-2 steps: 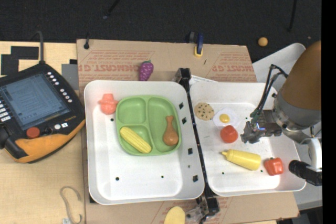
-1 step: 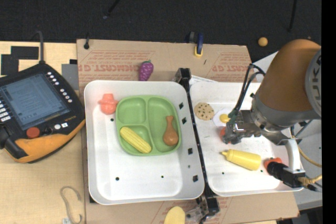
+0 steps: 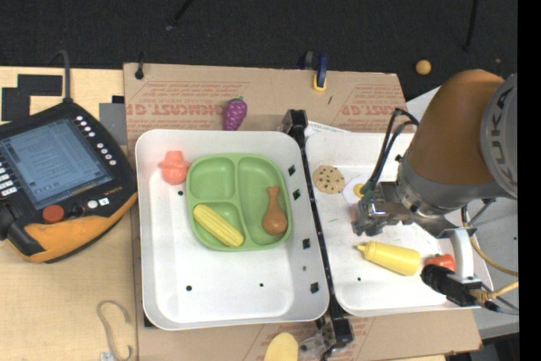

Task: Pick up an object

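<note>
1. Camera view: the yellow mustard bottle [image 3: 389, 257] lies on its side in the right bin [image 3: 355, 296], near the front wall. It looks like a light, stiff plastic toy with a smooth skin, so I judge it can slip. The best hold is probably across the middle of its body, not at the narrow cap.
2. The gripper [image 3: 369, 218] hangs low over the right bin, just behind the bottle and beside the cookie [image 3: 328, 178]. I cannot tell if it is released or clenched, and I see nothing held in it.
3. The left bin [image 3: 161, 283] bears a green divided plate [image 3: 196, 182] with a corn cob [image 3: 218, 225] and a drumstick [image 3: 274, 211].
</note>
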{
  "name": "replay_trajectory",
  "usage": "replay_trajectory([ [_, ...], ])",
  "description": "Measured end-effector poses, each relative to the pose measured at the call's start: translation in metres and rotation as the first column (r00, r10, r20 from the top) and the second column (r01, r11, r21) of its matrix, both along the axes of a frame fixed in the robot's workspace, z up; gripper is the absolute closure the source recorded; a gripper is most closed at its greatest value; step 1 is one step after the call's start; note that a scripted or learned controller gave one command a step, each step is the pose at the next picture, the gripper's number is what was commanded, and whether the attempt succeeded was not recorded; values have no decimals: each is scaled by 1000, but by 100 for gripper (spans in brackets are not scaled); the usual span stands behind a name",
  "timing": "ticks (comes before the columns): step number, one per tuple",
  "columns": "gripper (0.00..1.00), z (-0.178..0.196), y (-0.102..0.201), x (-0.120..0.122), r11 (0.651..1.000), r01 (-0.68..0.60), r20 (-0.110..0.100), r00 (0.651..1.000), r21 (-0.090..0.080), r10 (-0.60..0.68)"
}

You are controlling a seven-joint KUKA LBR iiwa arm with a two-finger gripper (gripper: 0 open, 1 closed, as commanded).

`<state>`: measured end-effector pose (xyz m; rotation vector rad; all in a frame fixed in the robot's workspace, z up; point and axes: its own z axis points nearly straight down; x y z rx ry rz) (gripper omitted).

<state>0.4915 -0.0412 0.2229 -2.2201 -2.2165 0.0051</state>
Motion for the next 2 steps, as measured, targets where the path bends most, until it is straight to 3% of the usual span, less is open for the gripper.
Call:
replay_trajectory([
  [1, 100, 2, -1, -7, 1000, 0, 1, 1000, -1, 0],
  [2, 100, -6, -7, 3, 1000, -1, 2, 1000, -1, 1],
])
